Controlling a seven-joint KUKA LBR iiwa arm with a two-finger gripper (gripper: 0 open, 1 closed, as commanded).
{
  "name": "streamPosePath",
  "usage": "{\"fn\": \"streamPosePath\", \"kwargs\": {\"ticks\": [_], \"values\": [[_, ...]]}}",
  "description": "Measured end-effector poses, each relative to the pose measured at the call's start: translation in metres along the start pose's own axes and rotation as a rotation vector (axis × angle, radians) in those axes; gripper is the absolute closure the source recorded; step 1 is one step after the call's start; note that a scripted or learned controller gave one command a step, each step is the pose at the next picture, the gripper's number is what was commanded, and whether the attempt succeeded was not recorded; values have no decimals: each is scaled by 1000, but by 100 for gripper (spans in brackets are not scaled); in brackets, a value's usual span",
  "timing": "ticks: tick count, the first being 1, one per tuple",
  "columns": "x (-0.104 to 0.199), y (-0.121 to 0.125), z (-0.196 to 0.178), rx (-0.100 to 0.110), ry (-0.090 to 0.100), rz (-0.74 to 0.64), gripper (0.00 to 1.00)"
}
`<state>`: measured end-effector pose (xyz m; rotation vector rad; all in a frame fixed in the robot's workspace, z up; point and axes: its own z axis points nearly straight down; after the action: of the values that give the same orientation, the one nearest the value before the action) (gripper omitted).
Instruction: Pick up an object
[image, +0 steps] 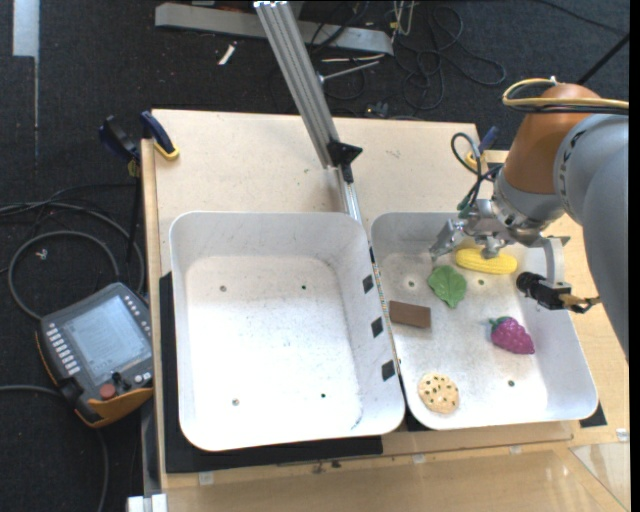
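While the tool hangs over the corn, I cannot tell its state.
The corn lies left to right; no writing is readable.

Right bin holds five small items. Yellow corn cob lies flat at 12 o'clock, long axis left-right. Green leaf just beside it at 10 o'clock. Brown block flat at 9 o'clock near the left wall. Purple grapes at 3 o'clock. Round cookie flat at 7 o'clock.
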<state>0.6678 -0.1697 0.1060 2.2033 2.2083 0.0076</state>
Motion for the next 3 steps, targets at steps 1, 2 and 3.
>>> {"fn": "streamPosePath", "kwargs": {"ticks": [1, 2, 3], "values": [[0, 2, -12, -5, -1, -1, 100], [6, -2, -71, 11, 11, 0, 100], [1, -5, -117, 12, 10, 3, 100]]}}
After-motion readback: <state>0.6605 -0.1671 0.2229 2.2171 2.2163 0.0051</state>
